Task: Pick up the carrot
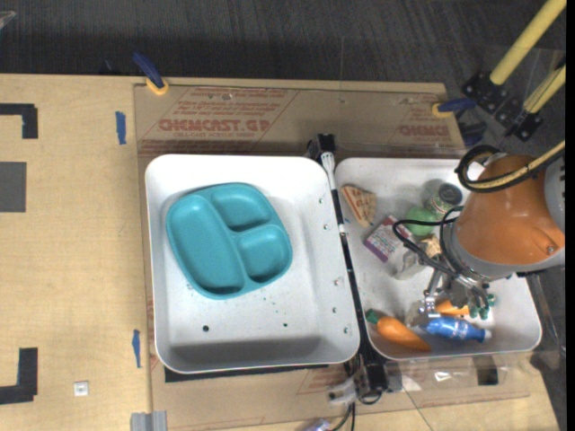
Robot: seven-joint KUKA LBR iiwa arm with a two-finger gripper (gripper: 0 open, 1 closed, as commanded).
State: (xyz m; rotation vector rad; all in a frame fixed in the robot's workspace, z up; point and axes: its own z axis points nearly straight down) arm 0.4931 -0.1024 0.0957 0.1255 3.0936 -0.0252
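A single fixed camera hangs above the table and looks down at a slight slant, so the far edge and a strip of dark floor lie along the top of the frame. It stands far enough back to take in both white bins whole: the left bin fills the middle of the frame, the right bin sits toward the right edge. The arm comes in from the right side, partly cut by the frame.

Gripper over right bin, carrot beside
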